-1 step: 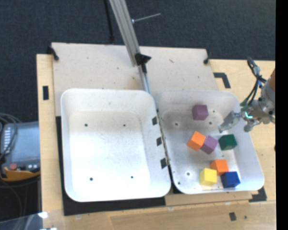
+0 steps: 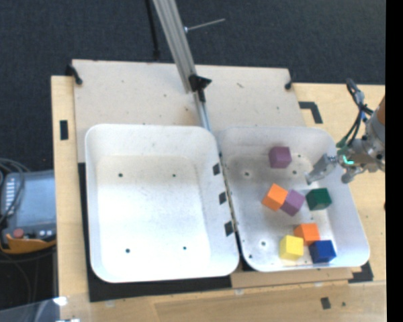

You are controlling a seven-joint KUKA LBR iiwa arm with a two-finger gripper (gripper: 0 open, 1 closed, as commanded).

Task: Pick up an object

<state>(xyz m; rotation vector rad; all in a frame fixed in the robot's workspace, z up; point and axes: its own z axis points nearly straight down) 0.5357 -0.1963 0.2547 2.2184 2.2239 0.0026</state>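
Several small cubes lie in the right bin (image 2: pixel 255 247): a purple cube (image 2: pixel 279 156) near the back, an orange cube (image 2: pixel 276 196) touching a second purple cube (image 2: pixel 293 202), a green cube (image 2: pixel 318 198), and a front cluster of another orange cube (image 2: pixel 309 232), a yellow cube (image 2: pixel 291 247) and a blue cube (image 2: pixel 322 251). My gripper (image 2: pixel 333 173) hangs at the bin's right rim, just above and behind the green cube. Its fingers (image 2: pixel 316 172) stand open and hold nothing.
The left bin (image 2: pixel 101 146) lies beside the right one. A slanted metal rail (image 2: pixel 178 42) runs down to the seam between the bins. A grey control pendant (image 2: pixel 27 206) sits off the bench at far left.
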